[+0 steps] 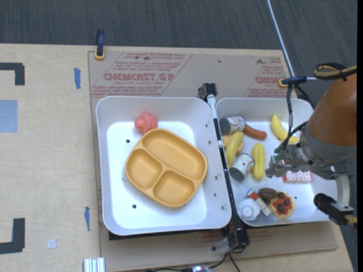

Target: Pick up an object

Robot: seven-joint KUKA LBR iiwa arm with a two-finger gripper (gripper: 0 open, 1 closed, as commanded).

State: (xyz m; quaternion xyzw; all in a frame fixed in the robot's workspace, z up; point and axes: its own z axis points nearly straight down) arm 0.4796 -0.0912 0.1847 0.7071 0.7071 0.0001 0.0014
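**Arm poised over a crowded right bin, nothing in its grasp**

The arm (334, 123) reaches in from the right and leans over the right bin (306, 107), its gripper (279, 164) low over the bin floor near the middle. From this slanted overhead angle the wrist hides most of the fingers, so whether they stand apart or together cannot be told, and no object shows between them.

The candidates for picking are all clustered in this bin. A corn cob (258, 160) lies just left of the gripper, a small can (242, 166) beside it, and a banana (233, 147) further left against the bin wall. A sausage (254, 132) and a second banana (277, 127) lie toward the far side; a pizza slice (282, 204) and a white bottle (248, 210) sit at the near edge. A red-and-white packet (298, 177) lies just beside the gripper.

The left bin (113, 152) holds a yellow divided tray (165, 167) and a pink toy (146, 121), well apart from the arm.

Judging by its position, the gripper seems aimed at the corn cob or the packet; the tight packing there could spoil a clean grasp.
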